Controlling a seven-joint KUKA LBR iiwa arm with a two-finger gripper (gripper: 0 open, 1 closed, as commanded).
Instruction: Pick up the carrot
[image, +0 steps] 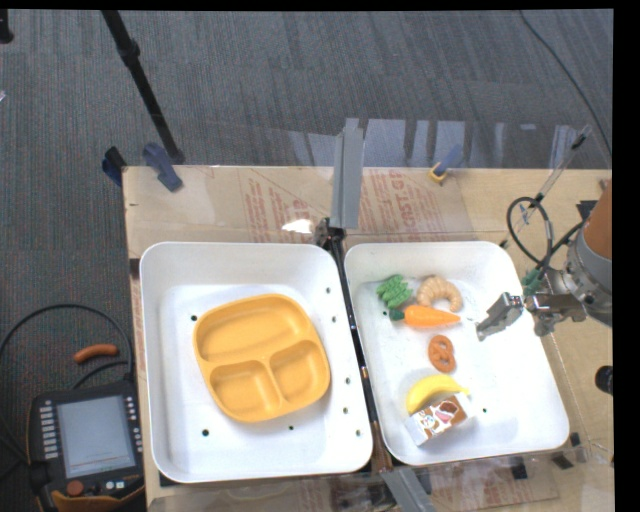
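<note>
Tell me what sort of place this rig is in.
Likely a robotics lab: a bench with two white bins, toy food such as the carrot, and a teach pendant on grey carpet.

Plate in left bin, carrot in right bin, hand just right

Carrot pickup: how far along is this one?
Early. Done: the gripper has reached into the right bin, just right of the carrot. In hand: nothing; the carrot lies on the bin floor between the broccoli and pretzel. Left: close in, grasp, lift.
</note>
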